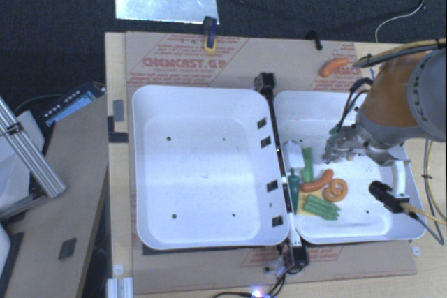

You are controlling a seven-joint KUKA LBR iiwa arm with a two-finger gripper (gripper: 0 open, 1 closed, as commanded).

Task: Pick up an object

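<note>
Fingers [334,150] above right bin [314,105], orange sausage [318,181] just below

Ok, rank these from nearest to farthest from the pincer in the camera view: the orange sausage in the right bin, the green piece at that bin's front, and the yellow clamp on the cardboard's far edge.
Measured from the pincer:
1. Orange sausage, just below and left of it, in the right bin.
2. Green piece, nearer the bin's front edge.
3. Yellow clamp, far off to the upper left, outside both bins.

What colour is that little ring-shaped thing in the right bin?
Orange; the ring shows in the camera view.
</note>
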